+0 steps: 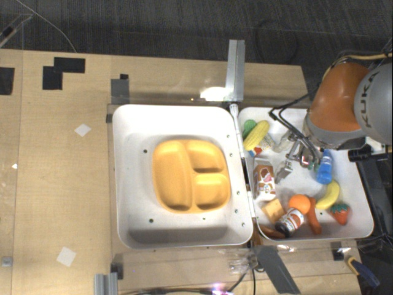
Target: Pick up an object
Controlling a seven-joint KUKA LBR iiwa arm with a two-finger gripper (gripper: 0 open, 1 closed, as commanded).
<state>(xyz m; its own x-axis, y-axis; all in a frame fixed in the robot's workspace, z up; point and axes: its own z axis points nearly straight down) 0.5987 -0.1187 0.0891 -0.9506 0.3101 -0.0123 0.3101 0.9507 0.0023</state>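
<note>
The fingers [293, 161] hang spread apart with nothing between them, in the right bin [356, 192]. Just below them lies a flat brown packet [264, 180]. Around it are one bumpy yellow corn [256, 134], one curved banana [330, 195], one round orange [300, 203] and one blue bottle [324, 168]. One smooth yellow tray [189, 174] with three dips sits in the left bin [132, 183].

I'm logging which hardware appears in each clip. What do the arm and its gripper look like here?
The arm is grey with a wide orange band above the wrist and dark lettering on its grey shell. Black cables loop out from the wrist on its left side. The gripper is a small metallic, silver-grey piece with thin fingers.
</note>
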